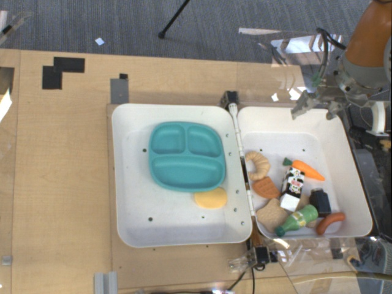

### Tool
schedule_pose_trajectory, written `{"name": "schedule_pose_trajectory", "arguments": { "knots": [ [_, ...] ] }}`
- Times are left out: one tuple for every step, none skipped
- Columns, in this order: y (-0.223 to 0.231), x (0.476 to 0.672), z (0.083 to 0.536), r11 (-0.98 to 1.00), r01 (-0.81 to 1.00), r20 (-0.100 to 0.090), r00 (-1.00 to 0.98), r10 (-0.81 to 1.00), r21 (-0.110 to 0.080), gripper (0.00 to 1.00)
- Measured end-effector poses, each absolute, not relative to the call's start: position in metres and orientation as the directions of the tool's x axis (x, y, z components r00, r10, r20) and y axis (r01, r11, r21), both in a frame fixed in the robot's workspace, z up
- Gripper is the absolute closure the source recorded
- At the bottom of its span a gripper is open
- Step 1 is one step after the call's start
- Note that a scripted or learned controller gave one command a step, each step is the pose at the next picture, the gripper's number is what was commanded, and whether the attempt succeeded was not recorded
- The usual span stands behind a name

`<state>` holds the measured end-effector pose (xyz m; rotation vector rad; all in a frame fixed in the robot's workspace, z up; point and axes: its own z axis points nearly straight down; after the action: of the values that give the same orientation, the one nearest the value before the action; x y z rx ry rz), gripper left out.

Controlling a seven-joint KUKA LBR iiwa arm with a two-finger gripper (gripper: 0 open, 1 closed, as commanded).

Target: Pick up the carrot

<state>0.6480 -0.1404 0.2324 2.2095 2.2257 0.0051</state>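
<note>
The carrot [306, 169] is lying in the right bin [343, 141], its long axis slanting down toward the right, just beside the cow-patterned carton [294, 182]. The gripper [318, 100] is hovering over the bin's far rim, nothing between its parted fingers, the carrot lying nearer the camera from it.

A pale wooden bench [55, 182] fills most of the view. Beyond its far edge lies grey ribbed carpet [122, 11], crossed by a thin dark rod [181, 8], perhaps a stand leg. Black tape patches [61, 71] mark the bench's far-left corner.
</note>
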Motion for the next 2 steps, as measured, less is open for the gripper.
{"name": "schedule_pose_trajectory", "arguments": {
  "knots": [
    [-0.184,0.605,0.106,0.172,0.985,0.000,-0.172,0.985,-0.005,0.00],
    [-0.145,0.554,0.090,0.247,0.969,-0.008,-0.247,0.969,0.016,0.00]
  ]
}}
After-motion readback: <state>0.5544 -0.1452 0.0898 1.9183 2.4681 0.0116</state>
